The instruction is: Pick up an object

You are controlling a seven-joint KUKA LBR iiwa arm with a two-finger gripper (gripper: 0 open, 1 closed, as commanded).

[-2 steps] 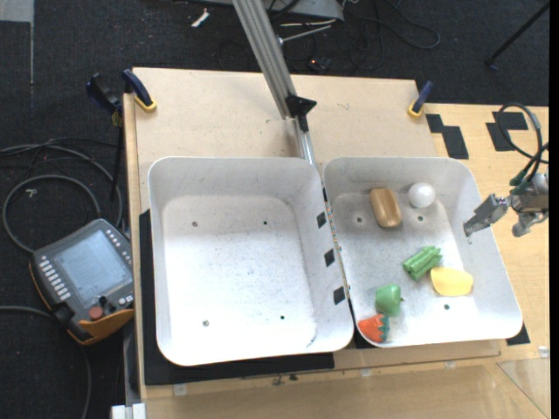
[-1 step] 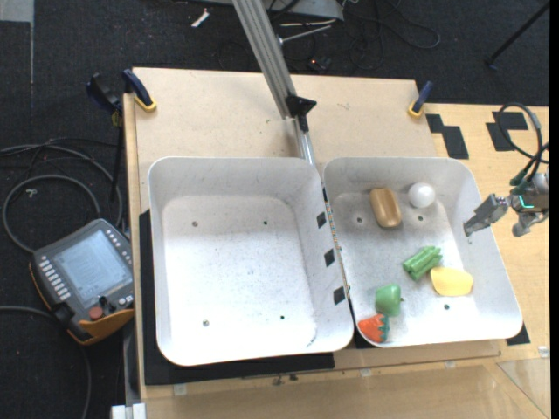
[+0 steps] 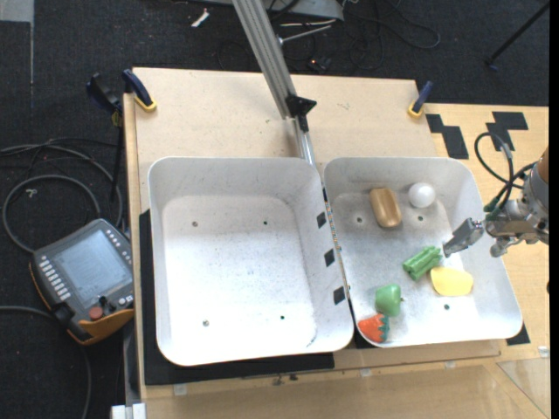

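Six small objects lie in the right bin [image 3: 489, 317]: a green block [image 3: 422, 262] just left of the gripper [image 3: 479, 236], and a yellow piece [image 3: 452, 281] just below; the fingers stand apart, clamping nothing

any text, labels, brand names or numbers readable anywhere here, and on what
None can be read.
Grey handheld teach pendant with orange trim, on the floor left of the bench: its screen and keys are too small and blurred to read.
Black square markers on the wall between the two shallow white bins: patterns, no legible characters.
Black block marks on the wooden bench, right side: shapes, not letters.
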